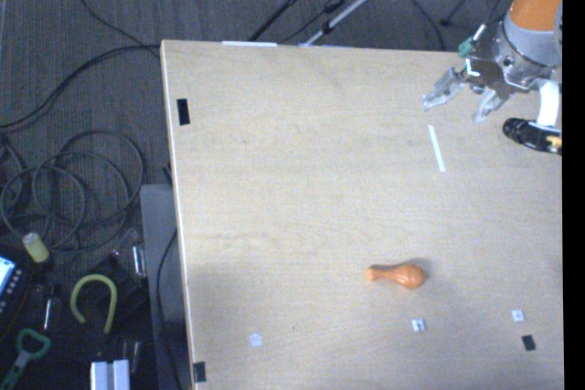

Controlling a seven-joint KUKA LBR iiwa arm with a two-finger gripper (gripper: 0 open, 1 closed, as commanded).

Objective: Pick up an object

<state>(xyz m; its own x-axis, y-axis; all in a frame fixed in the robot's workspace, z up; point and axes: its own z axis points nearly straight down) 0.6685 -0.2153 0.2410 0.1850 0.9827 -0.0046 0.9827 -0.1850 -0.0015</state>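
The pale surface (pixel 302 196) fills most of the view. At its far right, the gripper (pixel 464 101) hangs with fingers spread apart, holding nothing. An orange object (pixel 398 275) lies well apart, nearer the front.

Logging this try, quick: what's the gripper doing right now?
Gripper: open, holding nothing, above the bench's upper right, well away from the orange object.

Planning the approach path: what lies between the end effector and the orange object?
A thin white stick on bare bench top, between the end effector and the orange object, per the camera view.
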